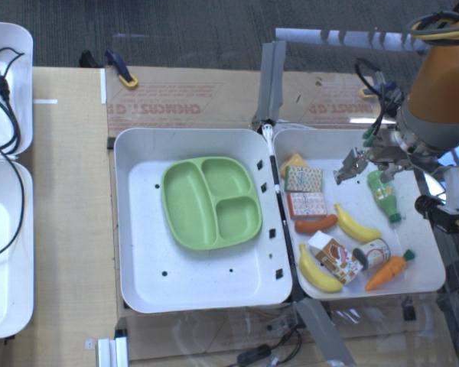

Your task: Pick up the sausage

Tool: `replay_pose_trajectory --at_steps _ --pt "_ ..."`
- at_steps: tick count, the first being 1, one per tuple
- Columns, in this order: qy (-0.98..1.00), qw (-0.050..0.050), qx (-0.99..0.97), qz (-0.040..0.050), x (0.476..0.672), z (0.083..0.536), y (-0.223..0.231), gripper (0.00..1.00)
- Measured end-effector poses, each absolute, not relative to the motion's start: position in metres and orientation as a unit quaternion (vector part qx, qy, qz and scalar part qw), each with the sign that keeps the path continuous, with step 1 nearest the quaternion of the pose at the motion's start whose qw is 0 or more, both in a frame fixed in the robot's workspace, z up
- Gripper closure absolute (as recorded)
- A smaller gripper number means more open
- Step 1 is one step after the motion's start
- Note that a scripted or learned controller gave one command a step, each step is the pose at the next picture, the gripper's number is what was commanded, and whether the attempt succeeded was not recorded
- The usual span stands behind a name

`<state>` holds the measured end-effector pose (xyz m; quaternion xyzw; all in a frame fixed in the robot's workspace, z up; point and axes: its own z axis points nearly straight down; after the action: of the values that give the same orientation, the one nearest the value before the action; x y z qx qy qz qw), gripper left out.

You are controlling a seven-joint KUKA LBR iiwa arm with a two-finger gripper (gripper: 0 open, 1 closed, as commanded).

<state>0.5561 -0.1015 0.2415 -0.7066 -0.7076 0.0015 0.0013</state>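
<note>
I see the tool (357, 164) suspended over the upper part of the right bin (436, 277), below the arm's orange band (442, 75). I cannot tell from this view how its grasping parts are set, and I see nothing gripped in it. Just right of the tool, a green bottle (383, 194) lies on the bin floor.

The sausage (316, 223) lies flat near the middle left of the right bin, well apart from the tool and lower left of it. It sits directly under a red-and-white box (307, 203), which in turn lies below a patterned box (304, 179). To the sausage's right is a banana (356, 224). A second banana (317, 272) lies at the bin's lower left, next to a small carton (335, 257). A tin (372, 251) and a carrot (386, 273) lie lower right.

The left bin (138, 281) holds a green divided plate (211, 202). Both bins rest on the worktop (65, 197).
</note>
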Motion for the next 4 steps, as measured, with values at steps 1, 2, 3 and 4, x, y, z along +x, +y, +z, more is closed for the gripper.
replay_pose_trajectory --at_steps 1,2,3,4 --pt "-0.706 -0.004 -0.708 -0.0032 0.530 0.097 -0.109 0.00" --pt "-0.705 -0.003 -0.709 -0.0037 0.530 0.106 -0.108 1.00" --pt "-0.712 0.000 -0.702 0.0012 0.567 0.191 -0.019 1.00" --pt "-0.671 0.000 -0.742 0.0019 0.577 0.216 -0.029 1.00"
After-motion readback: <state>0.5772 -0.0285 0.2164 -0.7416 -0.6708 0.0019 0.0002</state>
